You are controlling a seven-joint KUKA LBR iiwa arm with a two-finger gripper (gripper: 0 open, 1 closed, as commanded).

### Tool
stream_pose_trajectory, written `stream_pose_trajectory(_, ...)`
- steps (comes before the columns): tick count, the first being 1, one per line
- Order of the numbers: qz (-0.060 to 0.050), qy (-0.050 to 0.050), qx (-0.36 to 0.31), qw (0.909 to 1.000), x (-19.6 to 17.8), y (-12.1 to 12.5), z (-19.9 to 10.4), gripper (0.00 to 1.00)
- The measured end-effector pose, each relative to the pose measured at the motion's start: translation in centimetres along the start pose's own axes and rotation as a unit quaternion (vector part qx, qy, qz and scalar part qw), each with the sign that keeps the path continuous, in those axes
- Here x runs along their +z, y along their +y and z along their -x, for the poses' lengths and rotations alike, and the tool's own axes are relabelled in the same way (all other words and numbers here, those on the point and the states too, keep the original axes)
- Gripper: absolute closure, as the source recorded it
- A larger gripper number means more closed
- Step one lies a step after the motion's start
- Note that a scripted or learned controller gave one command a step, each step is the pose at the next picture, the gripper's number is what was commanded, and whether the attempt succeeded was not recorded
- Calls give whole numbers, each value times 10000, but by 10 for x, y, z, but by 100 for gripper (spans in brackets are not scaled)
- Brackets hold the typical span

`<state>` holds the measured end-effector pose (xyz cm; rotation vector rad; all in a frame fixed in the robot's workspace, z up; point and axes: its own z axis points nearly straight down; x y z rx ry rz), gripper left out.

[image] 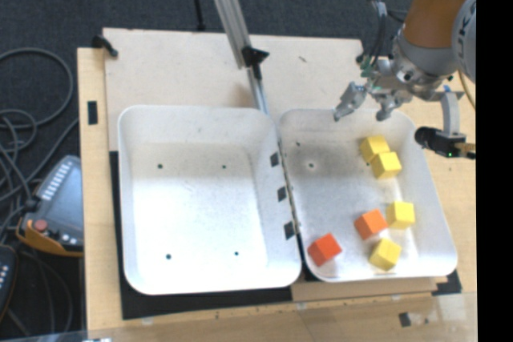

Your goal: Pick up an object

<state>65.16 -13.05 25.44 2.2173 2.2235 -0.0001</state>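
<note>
We logged the grey arm with its orange band reaching in from three o'clock, its two-finger gripper (367, 103) poised over the far rim of the right-hand shallow white bin (321, 172). The fingers were spread apart, one tip (345, 110) toward nine o'clock and the other (383, 111) toward three, with nothing between them and nothing touching them that we could make out.

No single target was named, so we took the nearest blocks as candidates. A pair of small yellow cubes sat touching each other: the upper yellow cube (373, 147) and the lower yellow cube (387, 164). From the fingers the pair lay at roughly five to six o'clock, near but clearly apart. Their shared long axis ran from ten o'clock to four o'clock, so we judged that a grasp across the pair would catch both, while a grasp on the upper cube alone called for the fingers to straddle it clear of its neighbour.

Further toward six o'clock we noted a third yellow cube (401, 214) beside an orange cube (370, 223), a fourth yellow cube (385, 254) below them, and a red-orange cube (325, 249) close to the bin's left wall. The left-hand white bin (200, 196) held no blocks.

We judged the pick not yet begun.
</note>
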Motion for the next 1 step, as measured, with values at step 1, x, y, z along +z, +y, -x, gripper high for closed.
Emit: stream_pose_trajectory(1, 23, -8, -1, 10000, 128, 22, 65, 0)
